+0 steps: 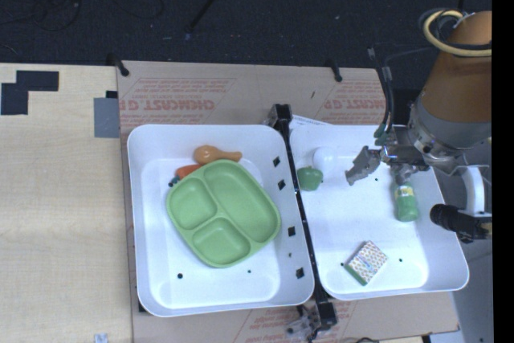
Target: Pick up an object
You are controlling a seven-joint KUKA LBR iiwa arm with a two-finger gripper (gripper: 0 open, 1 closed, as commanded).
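Over the right bin (450,273), the gripper (377,162) is hovering empty, fingers apart; I'd be centering on the green bottle (406,202) just beside it before closing.

Two shallow white bins stood side by side: a left bin (152,253) and a right bin (434,273). Relative to the black divider (293,205) between them, the left side held one green divided plate (222,213) with three compartments, one orange object (210,154) just beyond the plate, and one reddish-orange piece (185,170) peeking out at the plate's far-left edge. To the right of the divider lay four things: one green round object (309,178) just beside it, one white object (329,159) near that, one green bottle (405,202) well away from it, and one small patterned box (367,262).
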